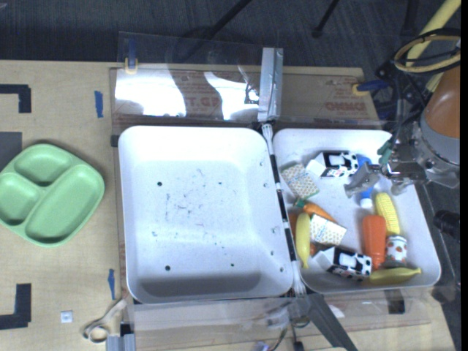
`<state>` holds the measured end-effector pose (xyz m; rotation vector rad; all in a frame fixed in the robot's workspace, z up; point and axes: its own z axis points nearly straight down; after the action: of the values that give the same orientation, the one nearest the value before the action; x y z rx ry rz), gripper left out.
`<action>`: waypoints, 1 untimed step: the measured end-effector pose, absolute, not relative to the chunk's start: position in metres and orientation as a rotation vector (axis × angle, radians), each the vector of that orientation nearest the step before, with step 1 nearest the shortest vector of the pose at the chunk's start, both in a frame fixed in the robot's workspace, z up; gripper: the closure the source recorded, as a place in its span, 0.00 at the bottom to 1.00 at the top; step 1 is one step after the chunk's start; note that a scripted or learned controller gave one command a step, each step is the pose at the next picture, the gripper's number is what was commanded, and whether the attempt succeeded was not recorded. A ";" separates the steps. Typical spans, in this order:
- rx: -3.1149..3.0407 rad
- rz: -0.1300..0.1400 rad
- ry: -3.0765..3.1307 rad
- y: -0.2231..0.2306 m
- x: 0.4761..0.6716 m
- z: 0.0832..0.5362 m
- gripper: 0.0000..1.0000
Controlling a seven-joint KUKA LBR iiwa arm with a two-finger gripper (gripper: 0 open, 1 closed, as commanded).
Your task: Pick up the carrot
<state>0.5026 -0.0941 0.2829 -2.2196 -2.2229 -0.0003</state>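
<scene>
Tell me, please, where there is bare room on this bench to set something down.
The left bin offers a wide bare floor between its four walls. The right bin is crowded: the carrot, corn cob, bananas and small packets fill its middle and front, and the gripper hangs over its back. Left of the bins, bare bench surrounds the green tray.

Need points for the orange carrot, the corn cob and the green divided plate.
orange carrot (374,238), camera view, middle of its body
yellow corn cob (387,212), camera view, middle of the cob
green divided plate (50,194), camera view, ridge between compartments
</scene>
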 end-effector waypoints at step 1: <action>-2.136 -0.002 -2.304 -0.164 0.549 0.136 0.00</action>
<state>0.5490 -0.1638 0.1363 -2.1365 -2.3038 -0.0017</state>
